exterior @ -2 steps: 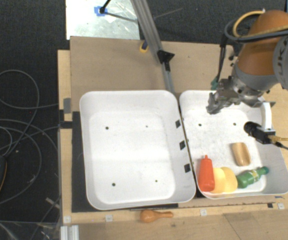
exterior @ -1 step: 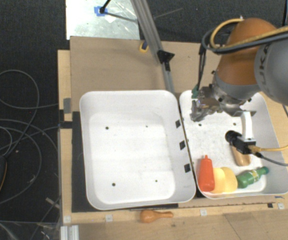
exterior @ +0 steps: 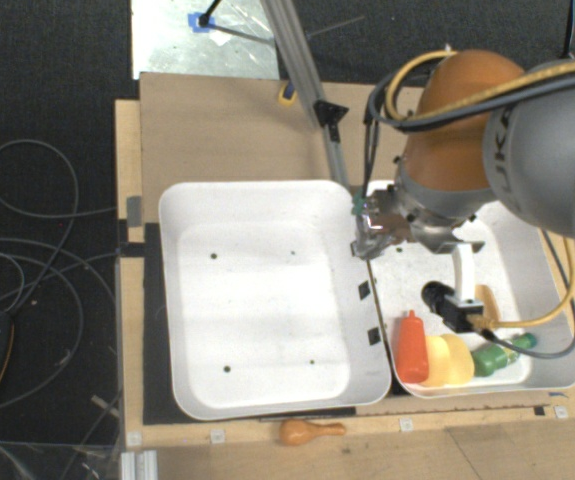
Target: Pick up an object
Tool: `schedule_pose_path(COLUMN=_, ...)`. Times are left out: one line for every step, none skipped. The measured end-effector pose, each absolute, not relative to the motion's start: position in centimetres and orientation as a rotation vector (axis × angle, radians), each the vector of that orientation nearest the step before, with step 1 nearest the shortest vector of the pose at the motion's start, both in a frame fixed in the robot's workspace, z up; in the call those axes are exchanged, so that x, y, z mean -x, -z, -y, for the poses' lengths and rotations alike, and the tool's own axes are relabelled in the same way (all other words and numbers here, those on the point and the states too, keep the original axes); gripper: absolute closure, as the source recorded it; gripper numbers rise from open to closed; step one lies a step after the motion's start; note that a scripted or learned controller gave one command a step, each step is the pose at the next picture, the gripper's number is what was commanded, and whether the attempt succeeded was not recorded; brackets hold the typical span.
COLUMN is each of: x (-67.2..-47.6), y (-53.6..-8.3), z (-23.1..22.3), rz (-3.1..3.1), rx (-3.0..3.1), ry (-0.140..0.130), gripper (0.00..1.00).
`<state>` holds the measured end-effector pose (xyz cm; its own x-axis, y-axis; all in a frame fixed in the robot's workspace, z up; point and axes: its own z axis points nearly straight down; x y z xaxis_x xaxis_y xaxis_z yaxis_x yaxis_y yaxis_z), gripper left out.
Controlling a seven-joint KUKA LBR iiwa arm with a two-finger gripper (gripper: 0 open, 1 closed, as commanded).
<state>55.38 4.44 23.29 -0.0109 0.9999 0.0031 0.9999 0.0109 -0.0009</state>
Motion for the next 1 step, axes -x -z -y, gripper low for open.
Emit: schedule_pose_path(x=-53.1, y=-22.99, z=-8.04, rz=2.23, rx=2.209, ry=0.0, gripper=1.0)
